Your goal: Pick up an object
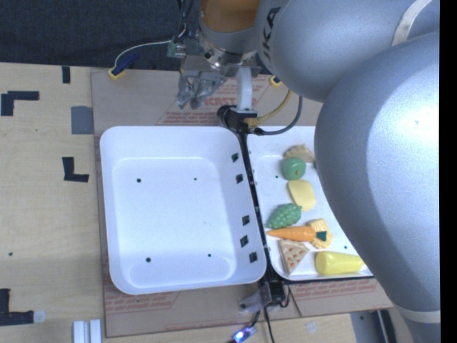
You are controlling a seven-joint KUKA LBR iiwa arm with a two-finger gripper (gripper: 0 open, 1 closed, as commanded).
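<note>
Camera view has my gripper (194,91) above the left bin's (114,191) far rim, over brown cardboard (136,98). My fingers are thin, dark and blurred against the print, so I cannot tell their spread; nothing shows between them. The left bin is smooth glossy white plastic with rounded corners. In the right bin (265,164), just beside it, lie toy foods: a round green one (293,168), a pale yellow oval (302,194), a bumpy green piece (285,214), a tapered orange carrot (291,234), a tan wedge (291,254), a yellow lump (337,263). My smooth grey arm (385,120) covers that bin's right part.
</note>
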